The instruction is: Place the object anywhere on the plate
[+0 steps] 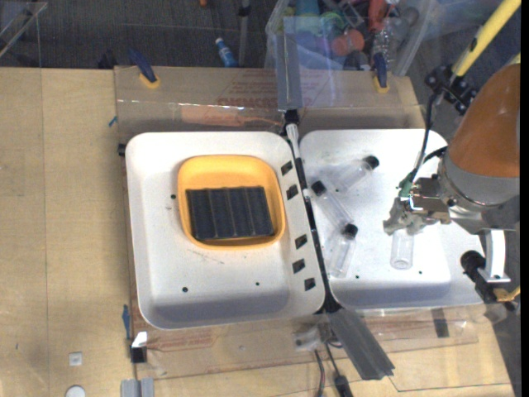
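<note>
Vials lay scattered in the right bin (430, 284), small clear tubes with dark caps. Nearest the camera, one vial (402, 251) sat just below the fingers (407, 219), its long axis running roughly toward and away from the viewer, so it lay almost directly under the tips and a little toward the near rim. Whether the fingers stood apart or together could not be told; the wrist hardware blurred them, and nothing showed clamped between them. To the fingers' left, a second vial (341, 246) rested near the divider, tilted, and beyond them a third vial (351, 172) lay slanted toward the far corner. Well off to the left, past the divider, the yellow plate (192, 176) sat in the left bin (149, 288), carrying a dark ribbed insert (230, 213). Judging by this, the grasp came first, then a long carry leftward across the divider
</note>
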Tool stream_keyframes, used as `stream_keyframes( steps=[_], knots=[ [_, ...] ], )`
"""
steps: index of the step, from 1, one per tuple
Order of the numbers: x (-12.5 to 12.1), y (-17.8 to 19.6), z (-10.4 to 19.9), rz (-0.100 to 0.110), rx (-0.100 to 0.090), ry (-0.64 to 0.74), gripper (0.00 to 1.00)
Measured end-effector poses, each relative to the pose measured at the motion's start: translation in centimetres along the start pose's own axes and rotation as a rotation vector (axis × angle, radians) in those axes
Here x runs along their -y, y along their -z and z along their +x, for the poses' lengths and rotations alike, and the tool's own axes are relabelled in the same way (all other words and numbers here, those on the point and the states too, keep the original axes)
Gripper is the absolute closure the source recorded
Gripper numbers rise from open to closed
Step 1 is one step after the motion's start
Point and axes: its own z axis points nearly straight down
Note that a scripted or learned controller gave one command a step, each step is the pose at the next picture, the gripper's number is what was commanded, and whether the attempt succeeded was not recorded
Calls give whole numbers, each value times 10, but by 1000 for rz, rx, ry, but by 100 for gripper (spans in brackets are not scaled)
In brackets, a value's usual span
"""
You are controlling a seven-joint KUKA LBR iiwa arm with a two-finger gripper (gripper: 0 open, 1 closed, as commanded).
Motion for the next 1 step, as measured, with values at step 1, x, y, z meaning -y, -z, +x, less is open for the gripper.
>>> stream_keyframes(
  steps=[1],
  knots=[
    [-51, 14, -18, -4, 0, 33, 100]
  ],
)
